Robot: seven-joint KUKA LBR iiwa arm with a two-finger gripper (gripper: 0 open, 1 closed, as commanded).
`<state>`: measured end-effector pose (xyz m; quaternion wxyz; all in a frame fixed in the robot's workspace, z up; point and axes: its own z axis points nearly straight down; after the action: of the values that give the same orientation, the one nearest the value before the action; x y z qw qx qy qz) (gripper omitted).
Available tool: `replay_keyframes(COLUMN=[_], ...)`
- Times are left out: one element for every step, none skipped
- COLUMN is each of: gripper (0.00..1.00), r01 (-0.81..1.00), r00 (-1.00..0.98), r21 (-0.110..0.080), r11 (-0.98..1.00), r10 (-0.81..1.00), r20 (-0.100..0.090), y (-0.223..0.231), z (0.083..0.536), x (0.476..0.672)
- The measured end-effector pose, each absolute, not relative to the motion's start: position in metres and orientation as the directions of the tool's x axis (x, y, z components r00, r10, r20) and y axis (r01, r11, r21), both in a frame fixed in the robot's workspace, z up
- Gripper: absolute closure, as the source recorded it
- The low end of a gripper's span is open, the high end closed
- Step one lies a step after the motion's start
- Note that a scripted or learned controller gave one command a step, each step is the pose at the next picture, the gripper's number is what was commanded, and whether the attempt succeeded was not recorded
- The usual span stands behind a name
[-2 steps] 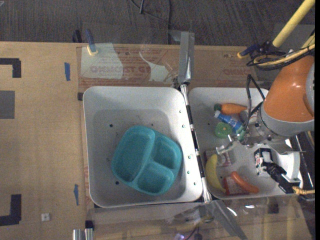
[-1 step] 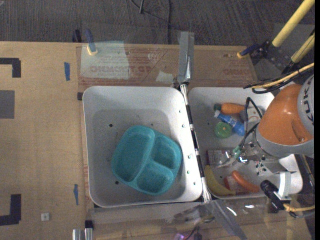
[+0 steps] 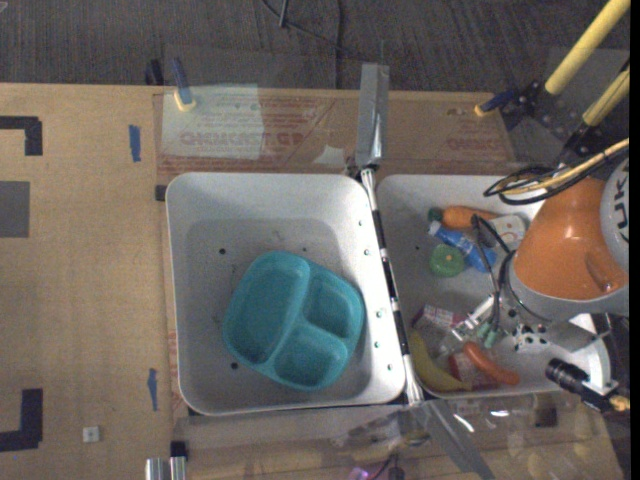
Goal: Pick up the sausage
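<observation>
**Arm low over the right bin, sausage beside the gripper**

You see a wooden bench with black and blue tape marks, and dark floor behind it with a loose cable. On the bench stand two white bins. The left bin holds a teal tray with three compartments. The arm covers much of the right bin. The gripper is down among the toys, and I cannot tell how it stands. The sausage, orange-red, lies just beside it, near a banana. A bottle and a green piece lie further back; other small toys are hard to make out.
</observation>
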<state>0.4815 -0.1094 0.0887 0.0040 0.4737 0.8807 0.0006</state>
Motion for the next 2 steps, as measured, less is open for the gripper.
replay_keyframes(gripper=[1.00,0.00], r01=[0.838,0.838], r00=[-0.546,-0.546], r21=[0.014,0.014], r11=[0.546,0.546], r10=[0.838,0.838], r20=[-0.019,-0.019], y=[-0.1135,-0.1136], z=[0.1004,0.1004], x=[0.4847,0.4847])
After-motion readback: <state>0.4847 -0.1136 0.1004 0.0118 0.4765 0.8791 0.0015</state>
